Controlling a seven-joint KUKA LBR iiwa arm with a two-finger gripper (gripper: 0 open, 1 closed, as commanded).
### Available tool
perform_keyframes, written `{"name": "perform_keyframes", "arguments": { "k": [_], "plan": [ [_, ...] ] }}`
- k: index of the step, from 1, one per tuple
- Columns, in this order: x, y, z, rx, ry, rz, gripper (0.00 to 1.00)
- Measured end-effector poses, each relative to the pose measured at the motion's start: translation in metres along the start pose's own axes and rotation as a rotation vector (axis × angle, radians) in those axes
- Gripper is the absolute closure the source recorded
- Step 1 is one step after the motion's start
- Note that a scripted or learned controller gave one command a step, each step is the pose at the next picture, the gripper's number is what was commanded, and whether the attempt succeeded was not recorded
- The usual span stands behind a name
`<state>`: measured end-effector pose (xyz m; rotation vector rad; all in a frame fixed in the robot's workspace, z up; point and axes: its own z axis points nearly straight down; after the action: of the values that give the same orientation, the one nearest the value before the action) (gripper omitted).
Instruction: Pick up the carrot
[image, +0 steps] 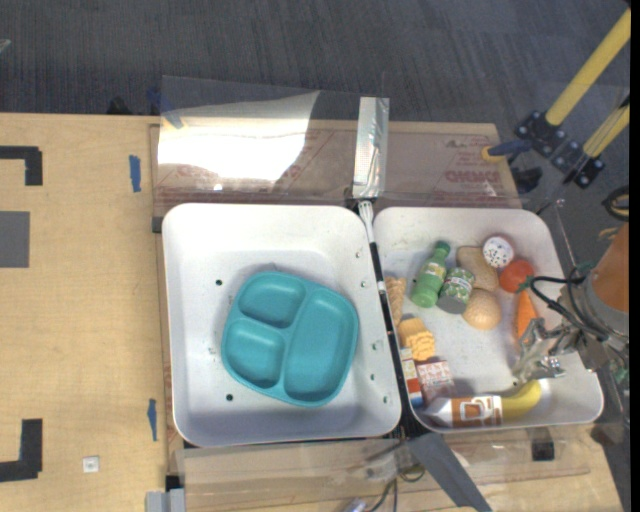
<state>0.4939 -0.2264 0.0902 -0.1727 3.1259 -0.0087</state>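
Observation:
The carrot (524, 313) is a small orange stick lying near the right wall of the right bin (575, 400), just below a red tomato (515, 275). My gripper (540, 353) reaches in from the right and hangs low over the bin, right below the carrot's lower end and above a banana (526, 398). Cables and metal parts blur its tip. Nothing shows as held in it.
The right bin also holds a green bottle (432, 272), a green can (459, 288), a tan potato (482, 311), a spotted white ball (497, 250), snack packs (420, 345) and a bottle lying flat (470, 410). A teal divided plate (290, 337) sits in the left bin (190, 250).

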Motion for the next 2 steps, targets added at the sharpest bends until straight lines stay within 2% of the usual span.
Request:
{"name": "perform_keyframes", "arguments": {
  "k": [1, 2],
  "plan": [
    [-0.002, 0.002, 0.001, 0.000, -0.005, -0.004, 0.00],
    [-0.078, 0.053, 0.001, -0.004, -0.005, 0.020, 0.00]
  ]
}}
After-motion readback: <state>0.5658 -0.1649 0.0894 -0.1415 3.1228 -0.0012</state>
